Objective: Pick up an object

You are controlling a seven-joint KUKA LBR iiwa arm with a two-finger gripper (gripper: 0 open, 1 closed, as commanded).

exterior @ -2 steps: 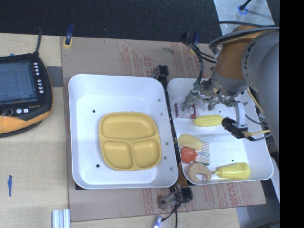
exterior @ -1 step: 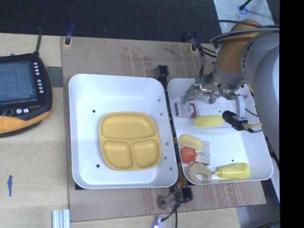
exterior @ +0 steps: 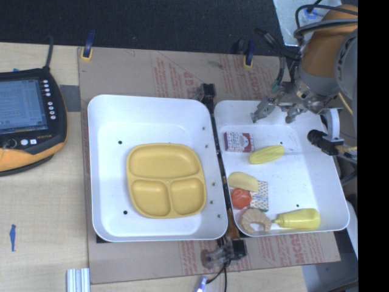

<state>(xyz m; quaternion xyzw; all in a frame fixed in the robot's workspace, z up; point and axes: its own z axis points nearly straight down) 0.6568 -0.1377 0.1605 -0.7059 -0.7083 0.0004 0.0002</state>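
Nearest me, at the front edge of the bench (exterior: pixel 42 224), I see a small clamp fixture (exterior: pixel 220 254) with a cable where the two bins meet, and a blue mark (exterior: pixel 13 236) on the wood at far left.

Right bin (exterior: pixel 325 181), front corner: a yellow corn-like piece (exterior: pixel 298 219) lies lengthwise along the front wall, its left end touching a round tan piece (exterior: pixel 255 221). Just behind those I note a red tomato-like piece (exterior: pixel 240 198) beside a small patterned packet (exterior: pixel 260 194), with a pale yellow lump (exterior: pixel 242 180) resting against both.

Left bin (exterior: pixel 106 163): a yellow three-compartment tray (exterior: pixel 165 179) sits flat, roughly centred, apart from all walls.

Mid right bin: a second yellow-green piece (exterior: pixel 266 154) lies tilted, alone on the white floor. Just left of it and slightly farther back, a small red-and-white packet (exterior: pixel 238 142) lies close to the dividing wall.

Far side of right bin: the claw (exterior: pixel 275 112) hangs above the back rim, fingers spread wide, nothing between them. It is well apart from every object. The orange-banded arm (exterior: pixel 322 47) rises behind it at upper right.

Far left on the bench: a teach pendant (exterior: pixel 27 117) with lit screen. Two blue clips (exterior: pixel 88 44) pin the cardboard sheet (exterior: pixel 158 72) at its back edge.
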